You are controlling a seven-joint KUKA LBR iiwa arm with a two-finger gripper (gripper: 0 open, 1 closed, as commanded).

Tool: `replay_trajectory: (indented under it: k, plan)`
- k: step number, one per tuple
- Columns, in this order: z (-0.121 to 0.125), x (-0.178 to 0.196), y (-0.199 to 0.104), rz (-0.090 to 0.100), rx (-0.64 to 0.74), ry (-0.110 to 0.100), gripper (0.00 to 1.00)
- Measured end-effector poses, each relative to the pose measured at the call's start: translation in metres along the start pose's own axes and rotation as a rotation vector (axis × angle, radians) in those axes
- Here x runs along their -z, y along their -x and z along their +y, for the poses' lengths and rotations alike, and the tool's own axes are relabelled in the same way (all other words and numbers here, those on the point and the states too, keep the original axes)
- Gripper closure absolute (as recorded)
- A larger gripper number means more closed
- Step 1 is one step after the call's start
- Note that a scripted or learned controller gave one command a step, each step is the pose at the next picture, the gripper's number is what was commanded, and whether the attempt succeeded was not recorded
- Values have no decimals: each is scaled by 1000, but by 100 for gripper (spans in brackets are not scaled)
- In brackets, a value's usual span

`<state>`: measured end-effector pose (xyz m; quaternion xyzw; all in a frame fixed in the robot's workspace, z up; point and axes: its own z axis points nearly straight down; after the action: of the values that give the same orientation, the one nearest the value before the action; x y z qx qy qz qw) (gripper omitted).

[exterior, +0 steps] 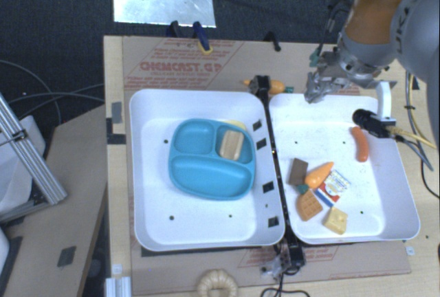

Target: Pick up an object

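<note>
We see the gripper (pixel 317 93), grip state unclear, above the right bin's (pixel 392 182) far rim; sausage (pixel 360 144) and carrot (pixel 318 175) lie apart.

The pale braided ring (pixel 218 284) at six o'clock is cut by the bottom edge; the grey end effector (pixel 317 92) at two o'clock is too blurred to read.
</note>
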<state>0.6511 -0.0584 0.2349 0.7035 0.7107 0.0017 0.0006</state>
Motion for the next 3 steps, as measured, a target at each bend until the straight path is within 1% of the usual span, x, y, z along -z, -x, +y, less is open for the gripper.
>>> replay_trajectory:
  k: [1,2,3]
  plan:
    - [3,-13,-6,-2,-4,-2,100]
    - [1,-19,-13,-2,-4,-1,100]
    - [-1,-20,-13,-2,-7,-2,100]
